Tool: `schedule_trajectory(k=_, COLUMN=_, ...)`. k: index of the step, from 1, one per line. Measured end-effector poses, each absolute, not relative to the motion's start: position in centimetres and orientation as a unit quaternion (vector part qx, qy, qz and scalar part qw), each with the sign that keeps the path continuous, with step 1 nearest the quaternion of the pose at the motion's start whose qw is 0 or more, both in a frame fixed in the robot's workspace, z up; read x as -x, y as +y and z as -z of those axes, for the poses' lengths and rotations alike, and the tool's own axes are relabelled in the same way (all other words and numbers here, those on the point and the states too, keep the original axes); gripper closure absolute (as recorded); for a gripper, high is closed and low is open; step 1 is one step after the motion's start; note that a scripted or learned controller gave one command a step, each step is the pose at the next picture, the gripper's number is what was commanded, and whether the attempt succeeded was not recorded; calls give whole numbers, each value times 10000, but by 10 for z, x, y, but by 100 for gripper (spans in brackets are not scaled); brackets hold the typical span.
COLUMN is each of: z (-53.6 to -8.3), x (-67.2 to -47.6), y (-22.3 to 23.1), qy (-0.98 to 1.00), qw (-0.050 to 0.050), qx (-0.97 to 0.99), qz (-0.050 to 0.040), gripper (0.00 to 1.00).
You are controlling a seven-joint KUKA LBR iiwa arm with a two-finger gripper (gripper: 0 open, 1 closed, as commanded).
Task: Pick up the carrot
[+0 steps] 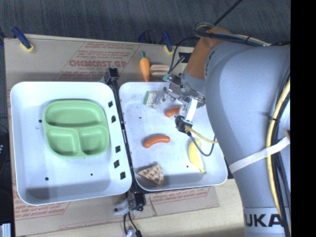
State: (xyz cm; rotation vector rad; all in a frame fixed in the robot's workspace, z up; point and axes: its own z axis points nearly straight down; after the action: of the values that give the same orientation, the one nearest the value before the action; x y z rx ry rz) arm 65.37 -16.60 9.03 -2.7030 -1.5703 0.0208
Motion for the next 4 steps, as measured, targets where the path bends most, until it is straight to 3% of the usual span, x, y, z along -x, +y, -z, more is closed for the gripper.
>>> schedule_trajectory(k=1, z=-132, x=-657, y=-186, qy=-4455, qw=14, qx=8953, qz=-12, gripper=0)
schedule_trajectory(k=2, z=-91, x=-634, y=-190, qy=-3288, qw=28, qx=9444, qz=-24, gripper=0)
schedule_trajectory(k=3, z=-102, x=-634, y=-189, qy=-3323, qw=49, qx=9431, qz=-37, gripper=100)
schedule_trajectory(k=4, z=-174, x=-635, y=-194, qy=-5125, qw=7, qx=8587, qz=-9, gripper=100)
